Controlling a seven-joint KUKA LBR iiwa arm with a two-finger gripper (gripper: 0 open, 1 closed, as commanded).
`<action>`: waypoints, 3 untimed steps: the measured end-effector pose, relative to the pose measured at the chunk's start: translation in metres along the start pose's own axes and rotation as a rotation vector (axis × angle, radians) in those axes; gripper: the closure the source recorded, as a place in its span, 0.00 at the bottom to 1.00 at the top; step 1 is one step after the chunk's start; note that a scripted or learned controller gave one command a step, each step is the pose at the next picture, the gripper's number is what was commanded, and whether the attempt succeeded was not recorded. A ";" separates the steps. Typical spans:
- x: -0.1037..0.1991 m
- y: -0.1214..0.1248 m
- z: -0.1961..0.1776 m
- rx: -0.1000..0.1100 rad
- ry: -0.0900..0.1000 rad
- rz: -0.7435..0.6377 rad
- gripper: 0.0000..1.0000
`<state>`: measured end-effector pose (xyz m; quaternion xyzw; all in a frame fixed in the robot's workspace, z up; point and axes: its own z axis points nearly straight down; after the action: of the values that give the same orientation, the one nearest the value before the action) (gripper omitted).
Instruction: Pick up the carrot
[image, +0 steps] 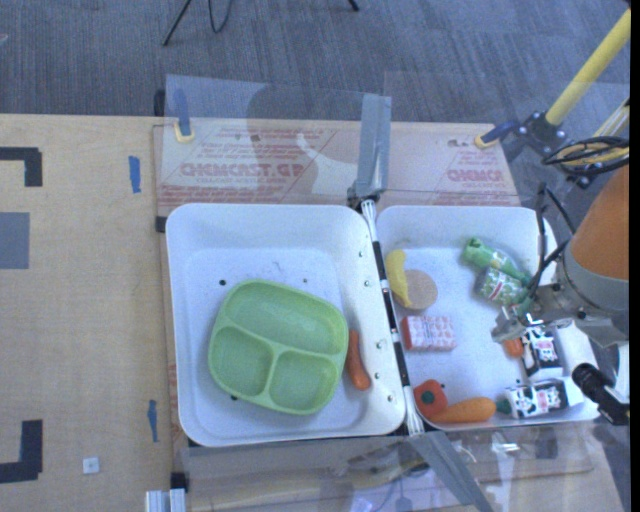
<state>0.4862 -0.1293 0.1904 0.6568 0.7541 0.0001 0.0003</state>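
Carrot lies in left bin beside green plate.
Tool over right bin; its state cannot be told.

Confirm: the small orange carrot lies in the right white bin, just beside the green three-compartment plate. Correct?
Not quite. The small orange carrot lies in the left white bin, not the right one. The camera view shows it on the bin floor along the right edge of the green three-compartment plate, next to the divider between the two bins. The rest stands.
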 end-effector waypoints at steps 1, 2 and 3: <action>0.000 0.001 -0.010 -0.003 -0.002 0.000 1.00; -0.001 0.002 -0.020 -0.006 -0.003 -0.001 1.00; 0.053 0.044 0.003 -0.002 -0.002 -0.214 1.00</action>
<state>0.5231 -0.0710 0.1879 0.5725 0.8199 0.0004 0.0017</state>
